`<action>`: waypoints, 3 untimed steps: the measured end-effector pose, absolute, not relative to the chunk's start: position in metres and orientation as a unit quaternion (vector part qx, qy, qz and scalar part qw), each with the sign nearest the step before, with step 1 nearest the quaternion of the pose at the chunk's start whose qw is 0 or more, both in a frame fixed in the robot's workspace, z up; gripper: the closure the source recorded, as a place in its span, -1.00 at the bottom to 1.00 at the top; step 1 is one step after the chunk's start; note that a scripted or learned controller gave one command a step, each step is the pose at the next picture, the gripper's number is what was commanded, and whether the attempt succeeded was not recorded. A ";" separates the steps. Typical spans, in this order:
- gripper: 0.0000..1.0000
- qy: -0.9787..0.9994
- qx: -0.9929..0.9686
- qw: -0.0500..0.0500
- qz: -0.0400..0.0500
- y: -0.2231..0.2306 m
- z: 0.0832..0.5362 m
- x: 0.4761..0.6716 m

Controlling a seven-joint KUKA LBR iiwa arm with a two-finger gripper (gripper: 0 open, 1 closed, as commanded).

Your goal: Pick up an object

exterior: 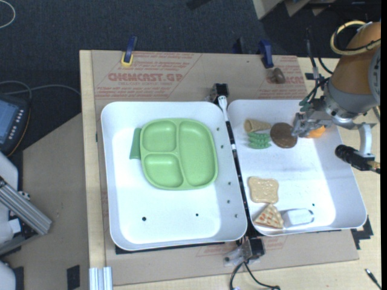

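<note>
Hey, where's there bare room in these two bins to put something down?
Left bin: open floor in front of the green divided plate. Right bin: a bare patch in the middle, between the brown disc and the toast slice. Its far end is crowded around the gripper.

- Brown round cookie [283, 135]: flat, upper part of right bin, just beside green ridged piece.
- Green ridged piece [259, 139]: small, left of cookie.
- Tan wedge [256, 125]: above green piece.
- Orange bit [316, 132]: right of cookie.
- Toast slice [263, 190]: flat, lower in bin.
- Pizza slice [269, 217]: below toast, touching it.
- Clear-ish oval thing [298, 217]: beside pizza, type unclear.
</note>
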State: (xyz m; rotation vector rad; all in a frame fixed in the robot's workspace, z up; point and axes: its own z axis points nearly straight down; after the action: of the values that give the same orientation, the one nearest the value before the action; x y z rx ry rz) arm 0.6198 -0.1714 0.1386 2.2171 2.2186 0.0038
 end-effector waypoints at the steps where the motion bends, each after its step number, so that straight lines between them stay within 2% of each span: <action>1: 1.00 0.708 0.706 0.003 0.002 -0.164 0.197 0.626; 2: 1.00 0.708 0.707 0.003 0.002 -0.164 0.227 0.628; 3: 1.00 0.708 0.706 -0.002 -0.001 -0.115 0.221 0.592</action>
State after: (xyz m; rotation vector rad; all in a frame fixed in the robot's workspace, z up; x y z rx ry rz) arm 0.5925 -0.1155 0.2210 2.2210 2.2284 -0.0024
